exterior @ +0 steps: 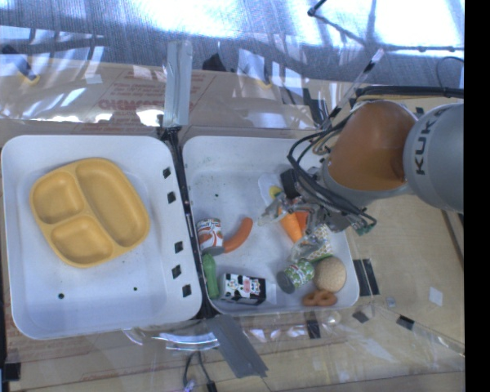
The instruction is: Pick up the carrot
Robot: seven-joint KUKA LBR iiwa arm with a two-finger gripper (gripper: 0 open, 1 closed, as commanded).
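Left bin [16, 243] holds 1 yellow divided plate [88, 211], 3 compartments, nothing in them. Right bin [229, 149] has the clutter: 1 small red-and-white can [209, 234] near the divider, 1 green item [209, 273] below it, 1 black-and-white carton [244, 288] at the near wall, 1 orange-red sausage [238, 233] lying at a slant, then 1 carrot [292, 225], orange wedge shape, mid-right of the bin, w/ 1 greenish cup [298, 273], 1 tan round bun [331, 273] and 1 small pretzel [319, 298] nearer the camera. Gripper [304, 219] sits right over the carrot; can't tell if its fingers are open, closed or on anything, cables and wrist hide them. To do the grab well, I'd judge: straddle the carrot across its narrow width, come straight down, close firmly, lift vertically and slow, since neighbours just below are close enough to snag. Don't confuse the sausage w/ the target, similar colour.
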